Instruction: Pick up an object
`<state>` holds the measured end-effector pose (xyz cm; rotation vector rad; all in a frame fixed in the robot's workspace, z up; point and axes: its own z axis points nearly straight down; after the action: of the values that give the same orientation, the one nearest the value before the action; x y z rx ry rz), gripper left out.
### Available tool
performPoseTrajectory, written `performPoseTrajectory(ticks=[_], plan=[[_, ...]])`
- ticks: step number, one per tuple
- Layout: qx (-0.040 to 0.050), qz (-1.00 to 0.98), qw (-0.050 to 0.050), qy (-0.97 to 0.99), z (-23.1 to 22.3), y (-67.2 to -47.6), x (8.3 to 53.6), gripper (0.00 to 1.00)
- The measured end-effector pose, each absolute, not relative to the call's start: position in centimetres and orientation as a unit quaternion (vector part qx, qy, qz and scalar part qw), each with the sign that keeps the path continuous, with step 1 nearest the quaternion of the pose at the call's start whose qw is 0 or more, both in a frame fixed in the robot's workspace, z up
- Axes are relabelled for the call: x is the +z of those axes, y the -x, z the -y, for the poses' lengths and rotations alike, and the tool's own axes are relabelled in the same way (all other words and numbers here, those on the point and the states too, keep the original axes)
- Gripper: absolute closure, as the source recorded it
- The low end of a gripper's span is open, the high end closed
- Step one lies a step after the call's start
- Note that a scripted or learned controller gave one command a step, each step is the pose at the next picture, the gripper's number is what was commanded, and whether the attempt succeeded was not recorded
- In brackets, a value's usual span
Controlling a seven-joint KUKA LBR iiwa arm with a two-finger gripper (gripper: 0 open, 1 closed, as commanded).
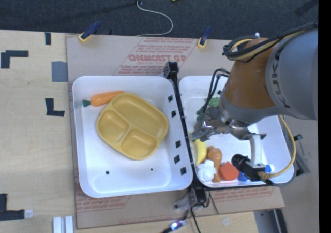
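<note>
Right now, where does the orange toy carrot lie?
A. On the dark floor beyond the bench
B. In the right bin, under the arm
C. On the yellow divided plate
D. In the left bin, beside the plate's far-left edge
D: the toy carrot lies on the floor of the left bin, against the far-left edge of the yellow divided plate.

The bench (31, 123) bears a cardboard sheet (150, 58). Two white bins sit on it: left bin (83, 139) at nine o'clock, right bin (283, 141) at three.

Arm: I see it reach in from the right, orange band uppermost | Wrist: angled downward | Gripper (202, 129): low, pointing left, largely hidden beneath wrist.
</note>
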<state>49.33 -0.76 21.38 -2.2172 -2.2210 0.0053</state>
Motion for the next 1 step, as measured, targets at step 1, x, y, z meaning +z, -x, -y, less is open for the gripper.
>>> performPoseTrajectory(ticks=[1], plan=[[0.0001,0.708,0.000,0.707,0.76,-49.62,23.45,1.00]])
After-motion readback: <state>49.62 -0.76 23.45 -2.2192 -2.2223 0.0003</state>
